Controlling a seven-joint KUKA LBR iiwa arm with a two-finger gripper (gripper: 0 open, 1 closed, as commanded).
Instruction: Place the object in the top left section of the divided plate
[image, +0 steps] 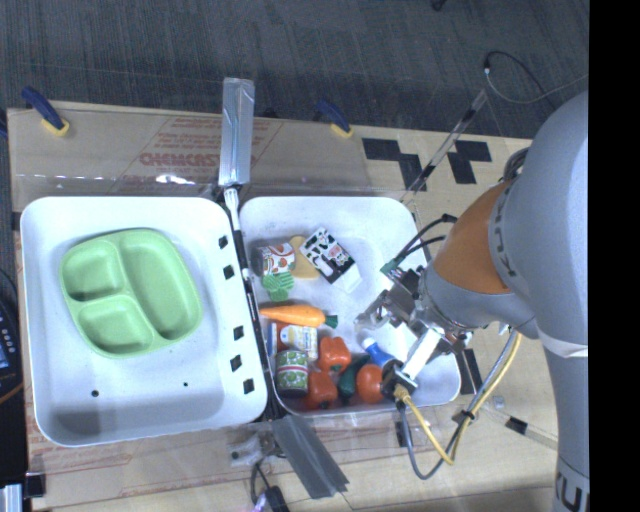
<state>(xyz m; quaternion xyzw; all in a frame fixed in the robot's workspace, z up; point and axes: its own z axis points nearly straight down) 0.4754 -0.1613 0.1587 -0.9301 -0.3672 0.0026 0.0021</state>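
Right of the carrot (292, 315), the arm (470, 265) covers that side of the right bin (330, 204), so I can't see what lies beneath. A blue thing (378, 352) pokes out from under it, lower right of the carrot, and I can't identify it. Below the carrot, red and orange pieces (335, 352) overlap and their shapes are unclear. Just above the carrot, the small carton (277, 260) has print too small to read.

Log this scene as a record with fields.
left bin: white, holds plate
plate: green, three sections, nothing on it
right bin: white, holds toy foods
carrot: lies across right bin's middle
carton: black-and-white, toward right bin's far side
end effector: over right bin's right part
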